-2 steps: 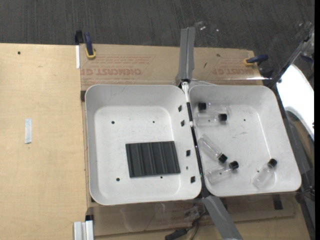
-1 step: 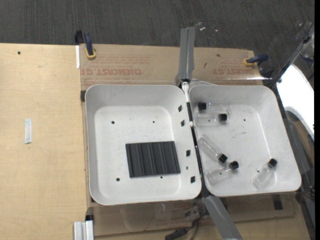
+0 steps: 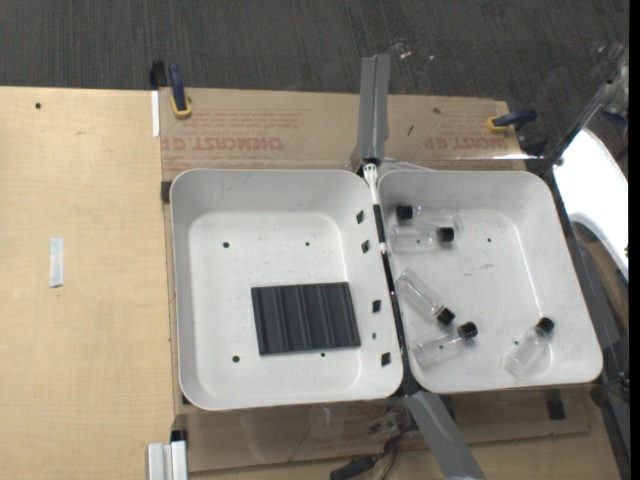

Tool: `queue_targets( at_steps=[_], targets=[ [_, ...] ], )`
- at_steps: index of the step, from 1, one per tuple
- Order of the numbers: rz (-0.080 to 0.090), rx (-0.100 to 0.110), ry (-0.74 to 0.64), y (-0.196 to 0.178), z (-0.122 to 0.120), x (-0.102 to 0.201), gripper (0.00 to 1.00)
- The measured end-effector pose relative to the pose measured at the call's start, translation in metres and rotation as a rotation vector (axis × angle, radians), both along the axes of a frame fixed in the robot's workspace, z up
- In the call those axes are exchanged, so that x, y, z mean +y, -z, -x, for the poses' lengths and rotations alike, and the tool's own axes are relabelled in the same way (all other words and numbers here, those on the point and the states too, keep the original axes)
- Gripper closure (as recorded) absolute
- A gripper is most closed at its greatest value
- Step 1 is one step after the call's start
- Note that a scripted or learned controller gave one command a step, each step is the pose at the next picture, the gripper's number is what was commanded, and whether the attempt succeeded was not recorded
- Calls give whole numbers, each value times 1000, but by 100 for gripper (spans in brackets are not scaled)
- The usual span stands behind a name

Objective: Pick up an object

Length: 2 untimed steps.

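Lying low in the right bin (image 3: 578, 298), three clear black-capped vials (image 3: 443, 340), level with a black ribbed mat (image 3: 305, 318) in the left bin (image 3: 182, 288), then two more vials (image 3: 432, 236) higher up; grip state impossible to tell.

Dark grey carpet floor (image 3: 300, 18) beyond bench. Light wooden benchtop (image 3: 80, 268) at left. Cardboard sheet (image 3: 300, 133) with reversed red print under bins, held by clamps (image 3: 175, 93) at back corners.
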<state>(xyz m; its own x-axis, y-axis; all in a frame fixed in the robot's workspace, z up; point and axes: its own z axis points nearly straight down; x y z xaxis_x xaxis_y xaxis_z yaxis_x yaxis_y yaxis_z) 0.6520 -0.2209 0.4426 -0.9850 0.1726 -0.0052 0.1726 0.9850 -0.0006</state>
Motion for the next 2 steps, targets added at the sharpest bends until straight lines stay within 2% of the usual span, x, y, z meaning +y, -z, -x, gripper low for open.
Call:
queue_targets(
  at_steps=[1,2],
  targets=[
    [1,-1,-77,-1,-3,0,100],
    [-1,2,-178,1,11,-1,100]
  ],
)
